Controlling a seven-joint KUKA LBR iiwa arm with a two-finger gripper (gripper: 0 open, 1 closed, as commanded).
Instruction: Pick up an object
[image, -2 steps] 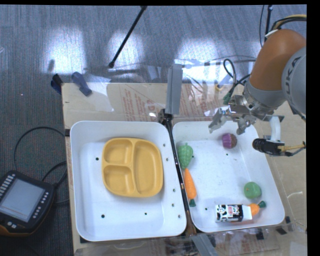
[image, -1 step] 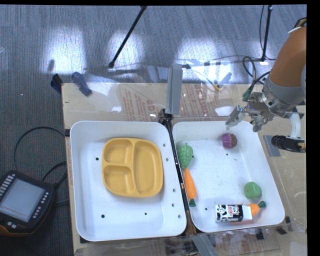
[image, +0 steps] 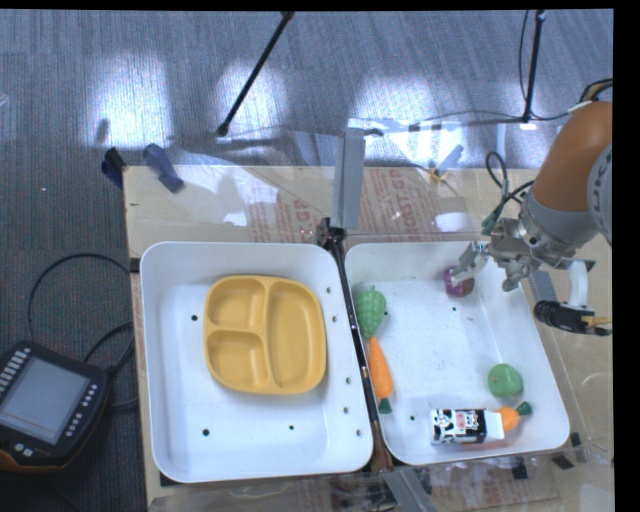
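Observation:
My gripper (image: 490, 270) hangs over the back right part of the right bin (image: 440, 330), open, with nothing between its fingers. A small purple object (image: 459, 283) lies just under and beside the left fingertip (image: 468, 263); whether they touch I cannot tell. Also in this bin are a green leafy toy (image: 370, 310) at the left wall, an orange carrot (image: 380, 369) below it, a green round toy (image: 505, 380), a cow-patterned carton (image: 460, 426) at the front, and a small orange carrot (image: 511, 418) against the carton.
The left bin (image: 170, 420) holds a yellow divided plate (image: 265, 333). A grey upright post (image: 349, 180) stands behind the seam between the bins. A handheld pendant (image: 40, 400) lies on the floor at far left.

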